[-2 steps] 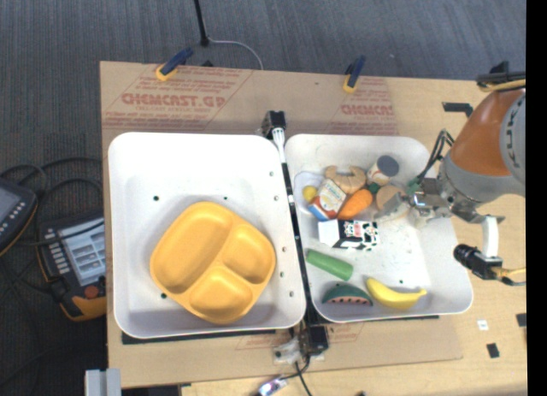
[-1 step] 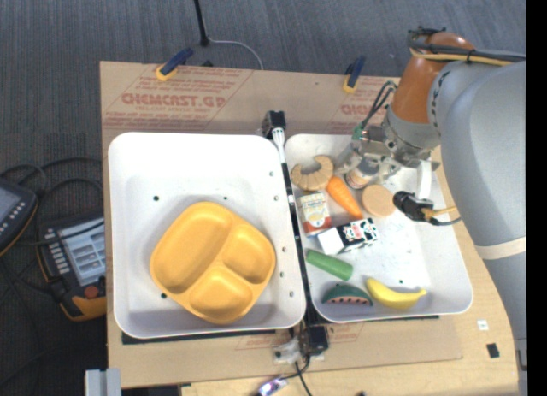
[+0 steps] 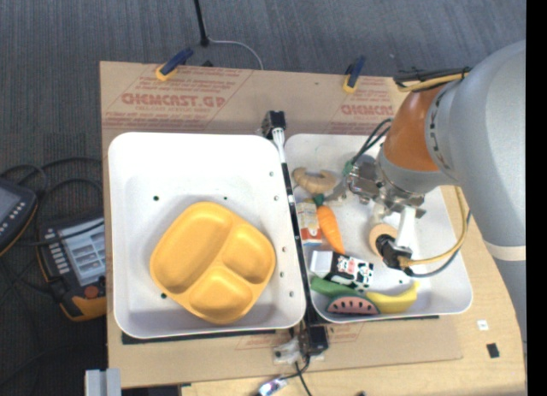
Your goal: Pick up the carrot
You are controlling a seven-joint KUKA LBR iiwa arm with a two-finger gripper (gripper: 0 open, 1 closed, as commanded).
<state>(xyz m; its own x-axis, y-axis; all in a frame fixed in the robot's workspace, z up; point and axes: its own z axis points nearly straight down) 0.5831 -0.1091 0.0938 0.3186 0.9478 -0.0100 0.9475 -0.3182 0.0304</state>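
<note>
Bench: two white bins — one carrot, one yellow tray, one banana; jaws unclear.

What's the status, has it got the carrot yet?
Hand in right bin, above-right of carrot. Carrot lying by bin's left wall, not gripped. Small box close beside.

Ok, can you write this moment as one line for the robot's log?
carrot: lying in right bin, not picked up | gripper: above right bin, beside carrot | left bin: yellow plate | task: not done

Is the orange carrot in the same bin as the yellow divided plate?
No, the orange carrot lies in the other white bin.
</note>
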